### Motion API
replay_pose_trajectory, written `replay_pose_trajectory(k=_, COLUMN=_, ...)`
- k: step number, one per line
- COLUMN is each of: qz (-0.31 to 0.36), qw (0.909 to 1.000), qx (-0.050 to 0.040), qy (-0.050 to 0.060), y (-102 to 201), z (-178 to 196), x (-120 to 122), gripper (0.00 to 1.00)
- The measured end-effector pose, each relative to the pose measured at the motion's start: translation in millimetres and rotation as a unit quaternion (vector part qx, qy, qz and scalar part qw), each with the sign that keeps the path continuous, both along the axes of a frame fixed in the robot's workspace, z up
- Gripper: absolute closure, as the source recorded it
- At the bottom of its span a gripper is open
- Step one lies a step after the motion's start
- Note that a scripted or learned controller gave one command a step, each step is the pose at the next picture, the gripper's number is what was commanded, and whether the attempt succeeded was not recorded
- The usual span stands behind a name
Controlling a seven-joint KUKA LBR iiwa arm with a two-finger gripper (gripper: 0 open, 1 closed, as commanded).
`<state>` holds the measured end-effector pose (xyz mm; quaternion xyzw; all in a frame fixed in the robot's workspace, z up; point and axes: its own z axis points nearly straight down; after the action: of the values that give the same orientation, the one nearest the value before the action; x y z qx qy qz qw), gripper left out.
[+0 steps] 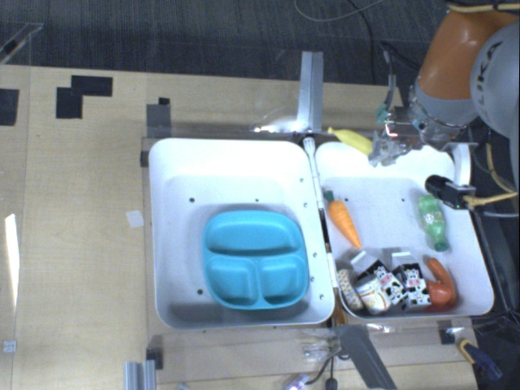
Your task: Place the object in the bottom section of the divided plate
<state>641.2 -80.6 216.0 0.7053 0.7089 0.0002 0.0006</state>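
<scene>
**Plate in left bin, loose items in right bin, gripper at right bin's far edge**

The blue divided plate (pixel 213 254) lay flat on the floor of the left bin (pixel 179 210), toward the near side and a little right of centre. It had one wide section on its far side and two smaller sections side by side on its near side.

Which object was meant for the plate could not be told. All the loose items sat in the right bin (pixel 390 205). A carrot (pixel 345 224) lay close to the divider between the bins, pointing toward the near right. A green bottle (pixel 433 223) lay near the right wall. The near end held a cluster: black-and-white patterned pieces (pixel 400 283), a pale round item (pixel 355 288) to their left, and a red-orange curved piece (pixel 441 284) to their right. A yellow banana (pixel 349 140) rested at the far rim.

The gripper (pixel 383 146) hung over the far edge of the right bin, just beside the banana on its right. Whether it was open or closed could not be told, and nothing was clearly seen in it. The arm (pixel 455 55) reached in from the upper right, its orange band showing.
</scene>
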Motion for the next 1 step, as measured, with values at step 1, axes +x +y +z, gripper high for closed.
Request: replay_pose_trajectory(k=1, qz=0.027, qw=0.9996, qx=0.0006, qy=0.001, y=92.6, z=-23.8, x=-26.3, gripper=1.0)
